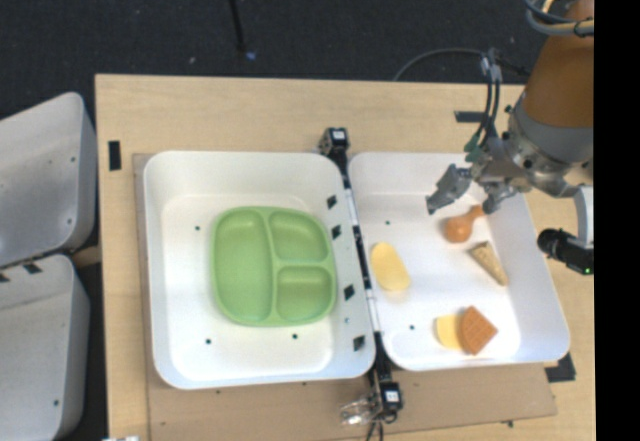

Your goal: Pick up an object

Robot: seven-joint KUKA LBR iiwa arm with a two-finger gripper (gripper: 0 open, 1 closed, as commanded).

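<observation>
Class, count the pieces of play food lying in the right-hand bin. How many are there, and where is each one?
4. An orange pear-shaped piece under the claw; a tan wedge beside it; a yellow roll near the divider; an orange-and-yellow piece at the front. The arm may hide more.

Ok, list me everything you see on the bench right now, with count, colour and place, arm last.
Left bin: 1, white, left half of the bench.
Right bin: 1, white, beside the left bin.
Divided plate: 1, green, three compartments, middle of the left bin.
Yellow oblong piece: 1, yellow, right bin near the divider.
Orange pear-shaped piece: 1, orange-brown, right bin, just below the gripper.
Tan wedge: 1, tan, right bin, right side.
Yellow disc: 1, yellow, right bin front, touching the orange block.
Orange block: 1, orange, right bin front.
Gripper: 1, grey, over the right bin's back.
</observation>
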